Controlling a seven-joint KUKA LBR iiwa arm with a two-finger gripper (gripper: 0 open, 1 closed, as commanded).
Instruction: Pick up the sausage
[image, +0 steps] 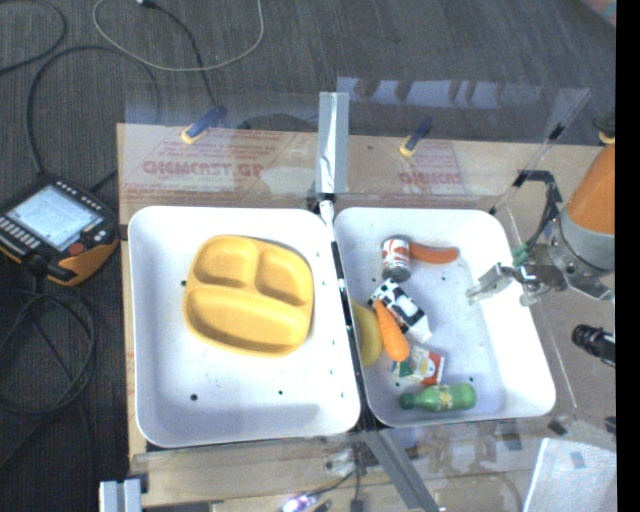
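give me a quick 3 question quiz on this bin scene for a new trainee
1. True or false: the yellow divided tray lies in the left bin.
2. What touches the sausage? A) carrot B) small can C) green bottle
3. Fill in: the gripper hovers near the right bin's ____ edge.

Key:
1. True.
2. B: the small can stands at the sausage's left end; the carrot and green bottle lie lower in the bin.
3. Right.
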